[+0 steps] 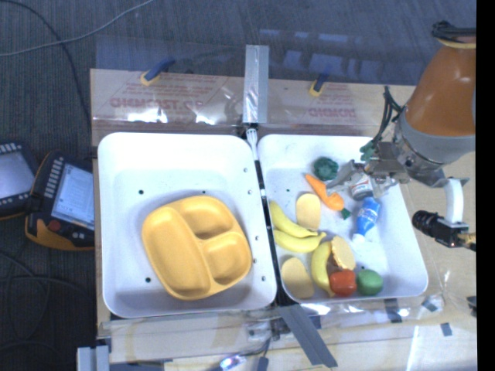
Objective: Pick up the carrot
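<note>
1. The carrot [324, 192] lies in the right bin [402, 242], in its far half, slanting from far-left to near-right with the thicker orange end toward the near side.
2. The gripper [349, 178] sits low over the same bin, just to the right of the carrot and pointing left toward it. The metal fingers [340, 174] appear spread, and nothing sits between them, though the view is too small and blurred at that spot to be sure of the gap.
3. Whether a fingertip touches the carrot cannot be told; it is at least very near the carrot's right side.
4. The arm [442, 91], grey with an orange band, comes in from the right and hangs over the right bin's far-right corner.
5. A dark green vegetable [326, 167] lies just beyond the carrot. A pale potato-like piece [308, 210] lies just on the carrot's near side.
6. A blue and white bottle [366, 216] lies to the near-right of the gripper.
7. Two bananas [292, 232] lie along the right bin's left side, and a red tomato [343, 282] and green lime [370, 281] sit at its near edge.
8. The left bin [124, 168] holds a yellow divided plate [197, 246].
</note>
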Controlling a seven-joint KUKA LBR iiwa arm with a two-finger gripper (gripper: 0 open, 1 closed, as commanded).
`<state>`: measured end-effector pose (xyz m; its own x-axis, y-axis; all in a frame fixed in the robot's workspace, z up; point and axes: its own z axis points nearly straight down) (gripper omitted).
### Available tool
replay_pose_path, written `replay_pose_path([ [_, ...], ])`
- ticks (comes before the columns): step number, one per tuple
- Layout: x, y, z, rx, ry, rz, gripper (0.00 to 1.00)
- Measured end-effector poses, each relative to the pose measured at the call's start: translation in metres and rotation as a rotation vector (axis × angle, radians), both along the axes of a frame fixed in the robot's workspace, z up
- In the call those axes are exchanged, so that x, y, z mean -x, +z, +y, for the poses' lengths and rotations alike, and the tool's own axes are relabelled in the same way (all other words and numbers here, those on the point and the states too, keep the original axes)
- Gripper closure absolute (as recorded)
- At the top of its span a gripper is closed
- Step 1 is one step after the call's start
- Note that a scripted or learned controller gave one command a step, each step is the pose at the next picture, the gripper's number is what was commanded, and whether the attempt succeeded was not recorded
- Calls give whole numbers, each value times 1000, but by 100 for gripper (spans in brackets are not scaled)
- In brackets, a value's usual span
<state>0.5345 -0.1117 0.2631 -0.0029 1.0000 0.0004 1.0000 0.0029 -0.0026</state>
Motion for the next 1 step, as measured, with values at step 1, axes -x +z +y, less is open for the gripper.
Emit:
replay_pose_path([
  [1,-35,-80,9,1,-50,1,0],
])
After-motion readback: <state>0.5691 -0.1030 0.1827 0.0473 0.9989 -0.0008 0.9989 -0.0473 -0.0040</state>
